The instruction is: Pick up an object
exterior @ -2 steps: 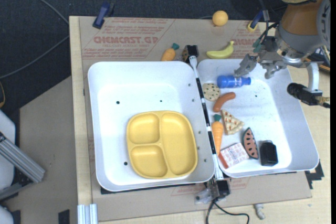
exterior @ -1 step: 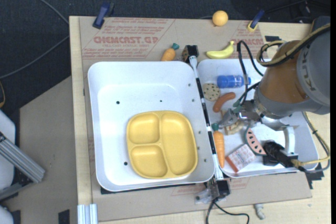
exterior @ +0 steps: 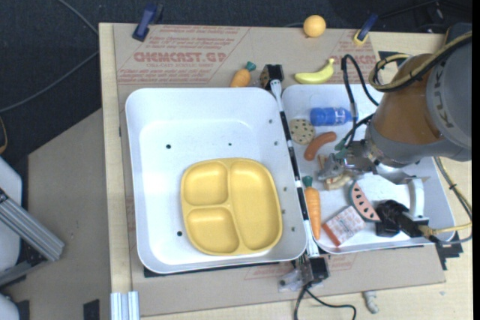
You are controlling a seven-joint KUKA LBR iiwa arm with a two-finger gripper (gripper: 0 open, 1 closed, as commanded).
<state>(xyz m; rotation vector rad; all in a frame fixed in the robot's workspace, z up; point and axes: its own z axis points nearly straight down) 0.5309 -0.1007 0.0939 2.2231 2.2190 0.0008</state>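
- Two white bins: left bin (exterior: 142, 161) bears a yellow divided plate (exterior: 231, 204).
- Right bin (exterior: 442, 217): carrot (exterior: 313, 210), watermelon slice (exterior: 362, 202), sausage (exterior: 321, 144), blue bottle (exterior: 330, 116).
- Gripper (exterior: 337, 168), low above the bin floor beside the sausage; finger state cannot be told.
- Banana (exterior: 316, 73) beyond the bin.

You see a thick grey cylindrical arm (exterior: 456, 105) with dark lettering, a wide orange band (exterior: 405, 112) above its wrist, black cables looping alongside, and a small metallic gripper (exterior: 341, 165).
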